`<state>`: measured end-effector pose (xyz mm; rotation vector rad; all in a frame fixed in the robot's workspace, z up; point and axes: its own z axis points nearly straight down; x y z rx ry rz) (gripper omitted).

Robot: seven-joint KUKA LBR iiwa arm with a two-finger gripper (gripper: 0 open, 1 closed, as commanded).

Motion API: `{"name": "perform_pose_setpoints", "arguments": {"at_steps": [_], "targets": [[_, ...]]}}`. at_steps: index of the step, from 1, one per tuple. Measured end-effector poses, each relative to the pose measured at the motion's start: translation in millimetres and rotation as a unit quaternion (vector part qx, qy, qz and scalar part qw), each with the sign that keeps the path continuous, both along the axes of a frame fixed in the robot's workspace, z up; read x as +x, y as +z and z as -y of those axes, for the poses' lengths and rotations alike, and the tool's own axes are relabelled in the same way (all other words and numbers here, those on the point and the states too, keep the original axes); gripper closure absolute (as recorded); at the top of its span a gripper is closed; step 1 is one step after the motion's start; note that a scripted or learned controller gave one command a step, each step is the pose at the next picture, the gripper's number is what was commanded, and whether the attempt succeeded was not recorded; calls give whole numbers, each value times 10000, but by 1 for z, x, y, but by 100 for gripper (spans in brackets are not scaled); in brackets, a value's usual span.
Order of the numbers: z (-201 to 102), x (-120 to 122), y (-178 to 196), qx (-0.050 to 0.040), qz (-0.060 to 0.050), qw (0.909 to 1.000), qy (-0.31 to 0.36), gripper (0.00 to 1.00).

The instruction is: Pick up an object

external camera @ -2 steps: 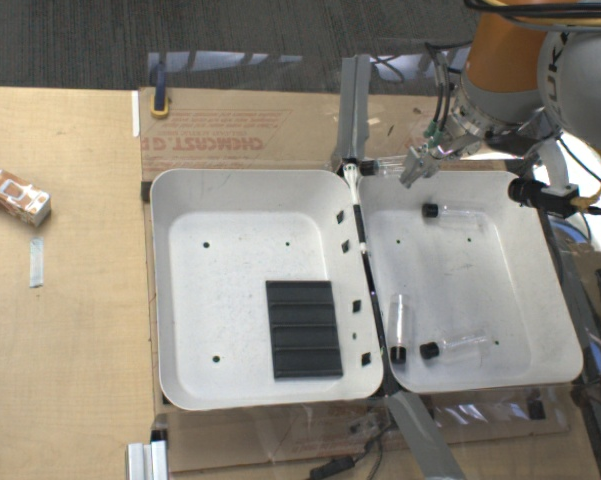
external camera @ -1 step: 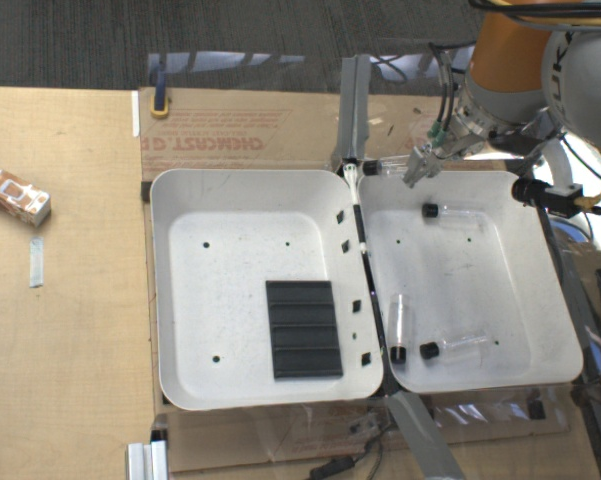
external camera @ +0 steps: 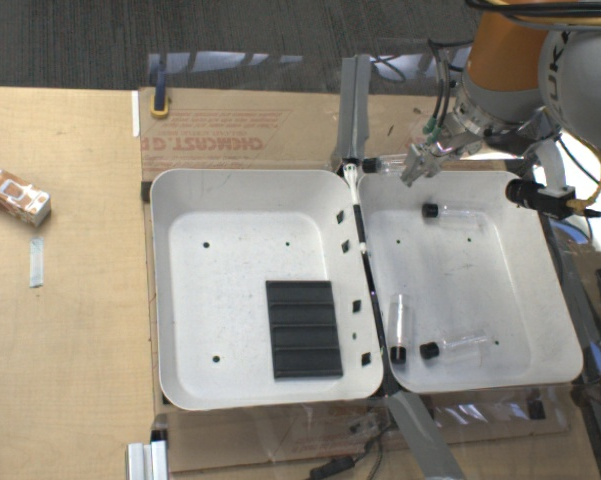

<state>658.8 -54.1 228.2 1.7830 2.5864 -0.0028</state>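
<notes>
Dark grey carpet floor (external camera: 180, 18), tan wooden bench top (external camera: 60, 368), brown cardboard sheet (external camera: 250, 133), even overhead light

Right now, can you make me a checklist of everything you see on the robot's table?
Surface: tan bench with two white bins side by side, left bin and right bin.
Job's things: black ridged block lying flat in the left bin; three clear tubes with black caps in the right bin, one near the back, two near the front.
Clutter: small carton and a pale strip on the bench at left.
Claw: claw above the right bin's back edge, nothing seen in it.
Cables: wires run along the arm.
Surroundings: dark floor behind the bench.
</notes>
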Motion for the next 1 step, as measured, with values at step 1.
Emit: {"name": "perform_pose_setpoints", "arguments": {"at_steps": [1], "targets": [[-10,0,6,2,5,9999,-107,100]]}}
